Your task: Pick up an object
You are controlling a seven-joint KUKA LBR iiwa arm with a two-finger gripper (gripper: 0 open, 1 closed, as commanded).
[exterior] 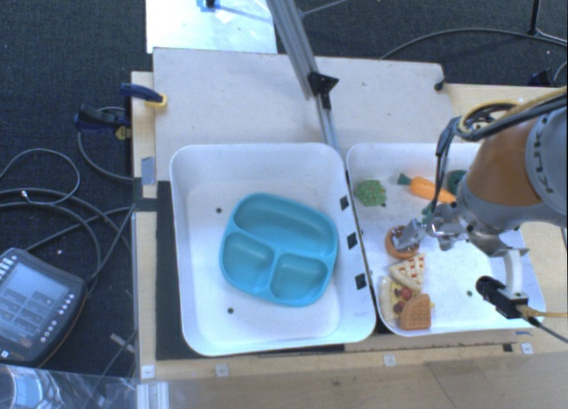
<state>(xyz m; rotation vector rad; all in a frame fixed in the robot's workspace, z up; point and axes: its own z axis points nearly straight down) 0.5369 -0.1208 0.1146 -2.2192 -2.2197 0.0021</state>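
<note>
Dark carpet around a bench with two white bins (191,221); blue tray (280,249) in the left one; food toys in the right: broccoli (370,192), carrot (424,187), pizza slice (409,270), waffle (414,311). Gripper (408,237) low over a round red-brown toy (397,243); grip state: cannot tell. Likely the approach step; next, closing squarely on the toy, then lifting.

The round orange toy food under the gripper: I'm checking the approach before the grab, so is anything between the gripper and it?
Nothing visible. The gripper sits right over the round orange piece in the right bin; the pizza slice lies just below it.
</note>
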